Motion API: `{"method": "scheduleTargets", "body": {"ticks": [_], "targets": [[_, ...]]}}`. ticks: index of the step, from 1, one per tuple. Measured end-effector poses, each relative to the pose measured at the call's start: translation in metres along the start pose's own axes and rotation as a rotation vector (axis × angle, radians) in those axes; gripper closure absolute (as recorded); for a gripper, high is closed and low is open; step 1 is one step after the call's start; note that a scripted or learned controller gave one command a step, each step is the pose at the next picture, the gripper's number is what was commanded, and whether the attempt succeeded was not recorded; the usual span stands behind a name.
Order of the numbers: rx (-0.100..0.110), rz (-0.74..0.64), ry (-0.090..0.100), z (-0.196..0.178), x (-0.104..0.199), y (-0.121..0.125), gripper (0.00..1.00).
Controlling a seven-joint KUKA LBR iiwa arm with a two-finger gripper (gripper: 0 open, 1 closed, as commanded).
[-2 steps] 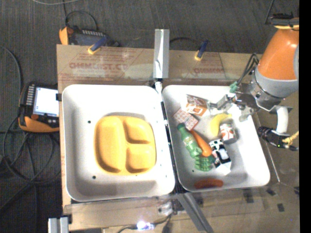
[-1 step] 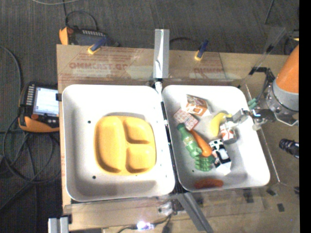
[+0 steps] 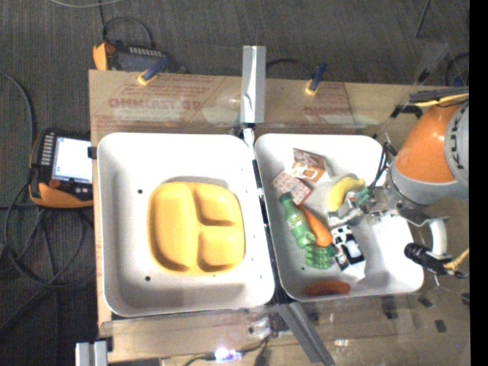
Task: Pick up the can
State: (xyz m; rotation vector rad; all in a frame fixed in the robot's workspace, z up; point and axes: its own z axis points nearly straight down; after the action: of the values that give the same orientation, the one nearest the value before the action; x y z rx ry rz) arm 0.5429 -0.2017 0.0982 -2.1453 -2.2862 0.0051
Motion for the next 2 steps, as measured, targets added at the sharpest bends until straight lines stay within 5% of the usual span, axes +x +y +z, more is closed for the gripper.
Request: {"method": "scheduleTargets", "body": {"ticks": [1, 2], "targets": [[-0.021, 0.028, -0.014, 0.008, 0.037, -0.017, 0.0], [-0.013, 0.316, -0.007, 0.01, 0.046, 0.026, 0.0]]}}
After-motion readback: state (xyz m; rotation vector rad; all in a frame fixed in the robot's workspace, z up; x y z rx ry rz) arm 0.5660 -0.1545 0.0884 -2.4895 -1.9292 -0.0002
